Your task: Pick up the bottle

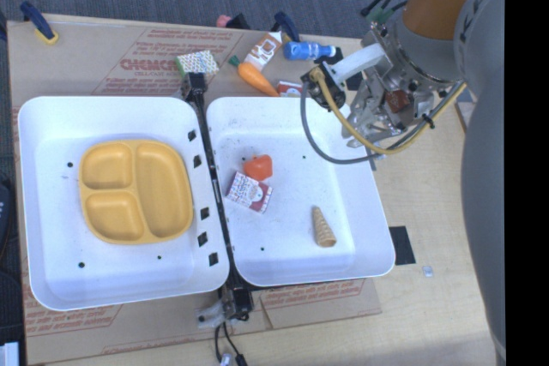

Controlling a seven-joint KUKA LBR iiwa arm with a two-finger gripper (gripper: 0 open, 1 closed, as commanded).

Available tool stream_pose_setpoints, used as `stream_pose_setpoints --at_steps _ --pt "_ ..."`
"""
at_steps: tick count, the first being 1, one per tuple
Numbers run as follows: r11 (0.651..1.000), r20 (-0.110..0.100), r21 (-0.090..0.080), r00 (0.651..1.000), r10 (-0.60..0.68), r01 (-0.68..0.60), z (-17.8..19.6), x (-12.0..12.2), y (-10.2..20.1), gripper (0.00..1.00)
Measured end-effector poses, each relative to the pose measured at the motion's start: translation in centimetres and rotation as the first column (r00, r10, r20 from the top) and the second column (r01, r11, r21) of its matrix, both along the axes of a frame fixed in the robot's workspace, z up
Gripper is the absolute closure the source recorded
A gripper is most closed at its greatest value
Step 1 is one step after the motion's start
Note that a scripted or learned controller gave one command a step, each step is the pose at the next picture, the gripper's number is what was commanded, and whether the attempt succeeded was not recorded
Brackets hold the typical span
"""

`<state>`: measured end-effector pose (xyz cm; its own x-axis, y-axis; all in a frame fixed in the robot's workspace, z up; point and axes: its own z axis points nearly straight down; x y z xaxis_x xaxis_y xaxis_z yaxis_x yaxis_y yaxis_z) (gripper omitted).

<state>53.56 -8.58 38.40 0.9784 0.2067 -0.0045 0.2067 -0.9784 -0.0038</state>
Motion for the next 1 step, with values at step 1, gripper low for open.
stream_pose_setpoints --at_steps 1 --pt "1.0 0.003 -0.001 1.0 0.021 -0.021 8.33 -2.37 -6.64 1.0"
